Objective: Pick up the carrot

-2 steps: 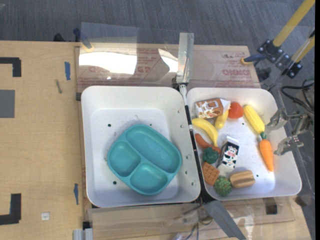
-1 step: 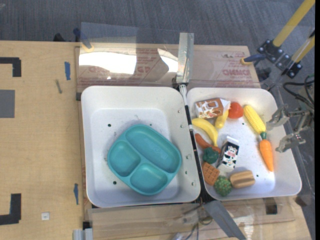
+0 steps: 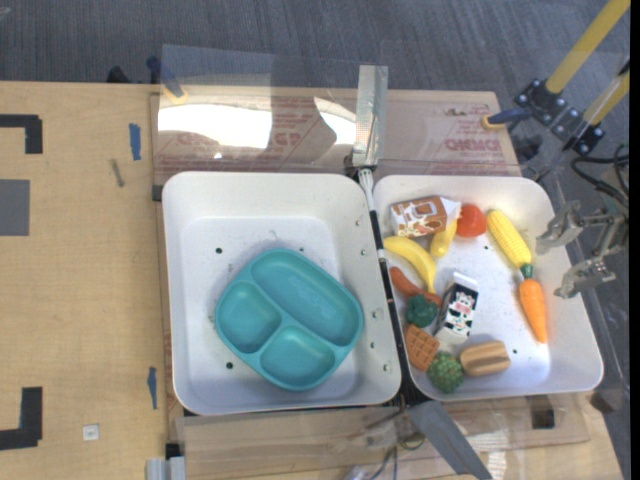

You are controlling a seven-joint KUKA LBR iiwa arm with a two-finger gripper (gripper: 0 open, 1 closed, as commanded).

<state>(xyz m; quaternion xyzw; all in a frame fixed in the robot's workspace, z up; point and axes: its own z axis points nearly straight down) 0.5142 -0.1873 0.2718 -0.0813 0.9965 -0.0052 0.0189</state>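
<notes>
The carrot (image 3: 533,310) is orange with a small green top. It lies lengthwise near the right wall of the right bin (image 3: 578,360), with its green end pointing to the back. Its top almost touches the lower tip of a yellow corn cob (image 3: 508,238). Nothing covers the carrot, and white bin floor shows on both sides of it.
Left of the carrot are a cow-patterned carton (image 3: 460,310), a bread roll (image 3: 485,358), two broccoli pieces (image 3: 446,372), a waffle (image 3: 421,348), a sausage (image 3: 404,279), a banana (image 3: 412,258), a brown packet (image 3: 420,215) and a tomato (image 3: 472,221). A teal divided plate (image 3: 288,316) sits in the left bin (image 3: 200,218). Metal clamps (image 3: 585,253) stand outside the right wall.
</notes>
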